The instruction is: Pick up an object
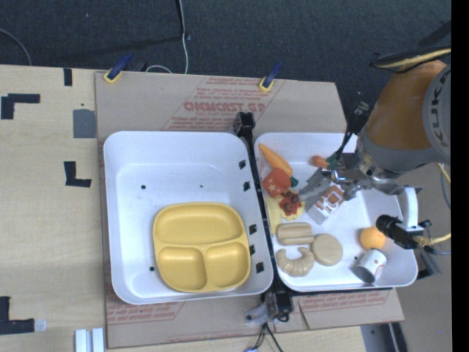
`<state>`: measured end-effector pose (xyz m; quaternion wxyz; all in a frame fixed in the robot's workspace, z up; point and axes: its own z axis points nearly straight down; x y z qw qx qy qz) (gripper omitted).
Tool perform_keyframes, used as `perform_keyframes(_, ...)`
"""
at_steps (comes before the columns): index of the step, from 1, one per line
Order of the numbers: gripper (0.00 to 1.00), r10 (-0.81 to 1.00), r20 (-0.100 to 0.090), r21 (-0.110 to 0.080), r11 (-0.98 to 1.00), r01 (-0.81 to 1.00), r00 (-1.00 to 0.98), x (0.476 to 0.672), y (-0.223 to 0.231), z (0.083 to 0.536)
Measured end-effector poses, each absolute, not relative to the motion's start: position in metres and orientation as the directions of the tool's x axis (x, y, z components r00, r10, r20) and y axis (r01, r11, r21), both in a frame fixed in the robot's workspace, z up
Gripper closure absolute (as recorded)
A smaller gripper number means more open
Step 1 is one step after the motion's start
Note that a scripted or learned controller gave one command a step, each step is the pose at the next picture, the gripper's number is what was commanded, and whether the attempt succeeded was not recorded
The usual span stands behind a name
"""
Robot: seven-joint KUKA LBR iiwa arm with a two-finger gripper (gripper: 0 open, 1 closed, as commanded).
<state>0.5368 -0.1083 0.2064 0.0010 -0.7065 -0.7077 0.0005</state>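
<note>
Two shallow white plastic bins were seen side by side on a brown cardboard sheet (220, 105). In the left bin (124, 167) a yellow three-compartment plastic plate (200, 244) was laid. The right bin (396, 273) was crowded: an orange toy carrot (275, 158), a red toy vegetable (277, 181), a tan bread roll (294, 233), a beige croissant (296, 262), a round beige biscuit (327, 249), a small orange ball (372, 237) and a white cylindrical cup (368, 265) were scattered there. The grey two-finger gripper (316, 187) was positioned low over a small white-and-brown carton (327, 204).
</note>
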Motion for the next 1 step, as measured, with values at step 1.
perform_keyframes(1,0.0,1.0,-0.002,0.006,0.003,1.0,-0.003,0.6109,-0.1106,0.1065)
